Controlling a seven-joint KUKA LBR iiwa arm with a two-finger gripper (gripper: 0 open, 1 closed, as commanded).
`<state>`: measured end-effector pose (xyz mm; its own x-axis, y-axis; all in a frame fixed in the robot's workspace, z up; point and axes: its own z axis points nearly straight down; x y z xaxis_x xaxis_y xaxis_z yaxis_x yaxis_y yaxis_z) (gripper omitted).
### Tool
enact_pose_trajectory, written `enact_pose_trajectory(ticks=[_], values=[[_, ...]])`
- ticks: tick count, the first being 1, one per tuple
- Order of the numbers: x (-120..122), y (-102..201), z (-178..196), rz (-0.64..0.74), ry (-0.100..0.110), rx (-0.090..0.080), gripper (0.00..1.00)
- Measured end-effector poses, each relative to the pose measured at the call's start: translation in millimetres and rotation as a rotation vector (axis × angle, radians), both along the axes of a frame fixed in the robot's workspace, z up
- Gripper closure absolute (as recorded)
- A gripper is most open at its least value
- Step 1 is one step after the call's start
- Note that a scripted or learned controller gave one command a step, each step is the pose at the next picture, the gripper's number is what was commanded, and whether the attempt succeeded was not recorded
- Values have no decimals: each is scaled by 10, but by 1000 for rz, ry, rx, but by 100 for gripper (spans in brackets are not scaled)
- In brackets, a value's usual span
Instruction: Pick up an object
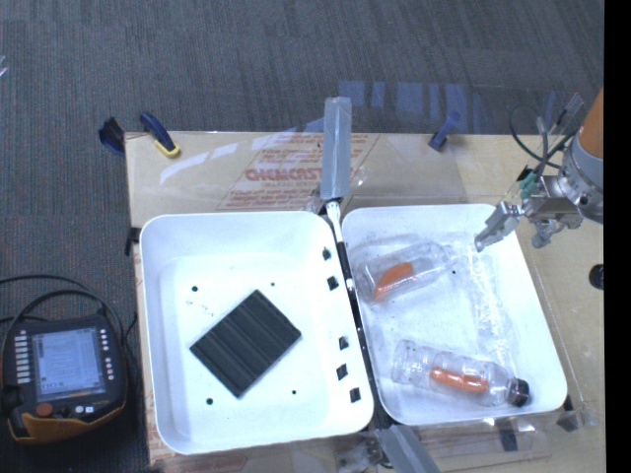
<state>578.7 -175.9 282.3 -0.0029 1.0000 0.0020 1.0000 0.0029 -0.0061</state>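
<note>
- My claw (490,233), a grey two-finger gripper, is at the upper right part of the right shallow white bin (552,348), above its far right corner.
- One thin finger (493,228) points down and to the left, toward the inside of this bin. The view is too small here, so I cannot tell how far my claw is open, and I see nothing held in it.
- The nearest object is a clear plastic bottle with an orange piece inside (402,274). It lies on its side in the upper left part of the right bin, to the left of my claw and a little lower, apart from it.
- A second clear plastic bottle with an orange piece inside and a dark cap (458,373) lies on its side near the front edge of the same bin, well apart from my claw.
- Between these two bottles, along the right side, lies a crumpled piece of clear plastic (489,304), just below my claw.
- In the left shallow white bin (158,264) lies a flat black ribbed square pad (245,342), turned like a diamond, far from my claw.
- On the floor left of the bench stands a grey control pendant with a screen (62,368).
</note>
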Motion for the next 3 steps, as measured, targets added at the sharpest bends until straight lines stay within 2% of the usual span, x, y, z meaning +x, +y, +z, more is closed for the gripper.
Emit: enact_pose_trajectory(ticks=[1,2,3], values=[[9,8,70,2,4,2,100],[9,7,69,2,4,2,0],[525,575,-850,77,1,0,0]])
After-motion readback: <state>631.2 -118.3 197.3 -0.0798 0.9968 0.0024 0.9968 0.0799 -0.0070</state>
